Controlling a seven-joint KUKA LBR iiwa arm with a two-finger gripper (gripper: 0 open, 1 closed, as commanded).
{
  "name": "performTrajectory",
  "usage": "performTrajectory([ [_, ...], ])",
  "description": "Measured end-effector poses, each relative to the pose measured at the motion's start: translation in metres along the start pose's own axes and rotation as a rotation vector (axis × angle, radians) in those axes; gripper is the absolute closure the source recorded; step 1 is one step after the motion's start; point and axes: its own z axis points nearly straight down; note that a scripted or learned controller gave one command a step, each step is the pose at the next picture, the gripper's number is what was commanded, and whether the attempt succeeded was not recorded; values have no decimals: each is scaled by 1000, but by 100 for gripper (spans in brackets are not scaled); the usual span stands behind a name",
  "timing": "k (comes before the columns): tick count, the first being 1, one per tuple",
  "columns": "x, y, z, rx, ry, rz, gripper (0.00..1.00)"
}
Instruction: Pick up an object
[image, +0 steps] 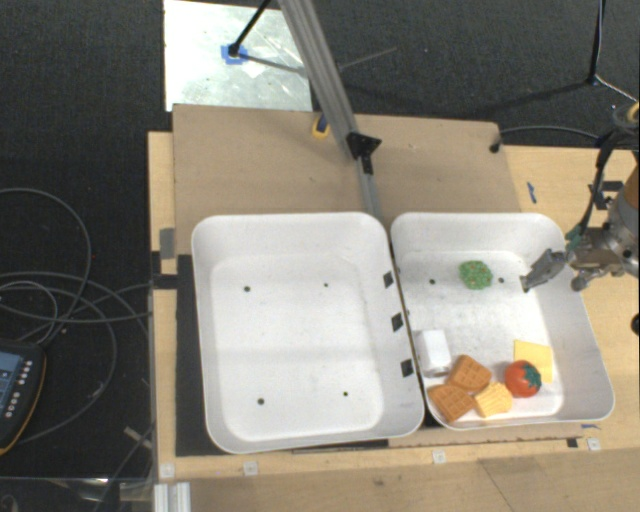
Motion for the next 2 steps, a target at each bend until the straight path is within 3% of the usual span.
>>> performTrajectory([
  [1,0,-10,56,0,0,2,0],
  [2,-8,-3,107,0,0,2,0],
])
